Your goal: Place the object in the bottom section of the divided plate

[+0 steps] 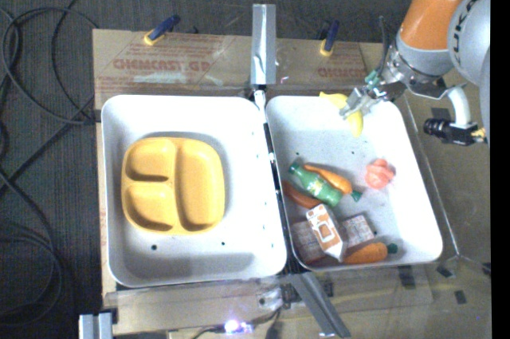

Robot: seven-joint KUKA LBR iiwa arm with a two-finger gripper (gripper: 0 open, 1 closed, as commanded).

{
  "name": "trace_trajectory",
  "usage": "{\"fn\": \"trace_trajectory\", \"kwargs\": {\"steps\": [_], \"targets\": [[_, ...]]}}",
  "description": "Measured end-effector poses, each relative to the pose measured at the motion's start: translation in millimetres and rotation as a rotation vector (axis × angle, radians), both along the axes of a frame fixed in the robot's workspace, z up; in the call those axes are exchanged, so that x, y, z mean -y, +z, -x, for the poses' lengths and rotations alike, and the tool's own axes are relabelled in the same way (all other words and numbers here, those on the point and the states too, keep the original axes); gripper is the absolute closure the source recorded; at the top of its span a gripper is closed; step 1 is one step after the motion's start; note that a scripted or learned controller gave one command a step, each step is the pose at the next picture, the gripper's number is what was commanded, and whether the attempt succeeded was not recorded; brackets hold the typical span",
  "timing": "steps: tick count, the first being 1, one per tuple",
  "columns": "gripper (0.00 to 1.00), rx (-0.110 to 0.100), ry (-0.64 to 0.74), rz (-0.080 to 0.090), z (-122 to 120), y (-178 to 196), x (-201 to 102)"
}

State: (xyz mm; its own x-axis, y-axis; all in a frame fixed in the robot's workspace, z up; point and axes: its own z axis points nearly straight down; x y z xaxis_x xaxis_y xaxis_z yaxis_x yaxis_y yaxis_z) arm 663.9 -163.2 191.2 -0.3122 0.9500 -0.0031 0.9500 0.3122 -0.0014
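Observation:
The yellow divided plate [174, 184] lies in the left bin [239, 250], with two small sections on its left and one long section on its right. My gripper [353, 110] hangs over the far edge of the right bin [414, 194]. A yellow object [355, 123], curved like a banana, shows on both sides of the fingers, and the gripper is shut on it. The plate lies well to the left of the gripper, across the divider between the bins.
The right bin holds a green bottle [316, 184] lying on an orange carrot-like toy [335, 179], a red-pink item [381, 172], a small carton [323, 230], a brown packet [358, 226] and another orange toy [367, 252]. Clamps [162, 28] sit on the cardboard behind.

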Motion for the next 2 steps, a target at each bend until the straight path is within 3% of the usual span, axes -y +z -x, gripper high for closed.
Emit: {"fn": "trace_trajectory", "kwargs": {"steps": [1,2], "targets": [[1.0,0.0,-0.009,-0.005,-5,17,-56],[1.0,-0.001,0.245,-0.004,-4,-6,-133]]}}
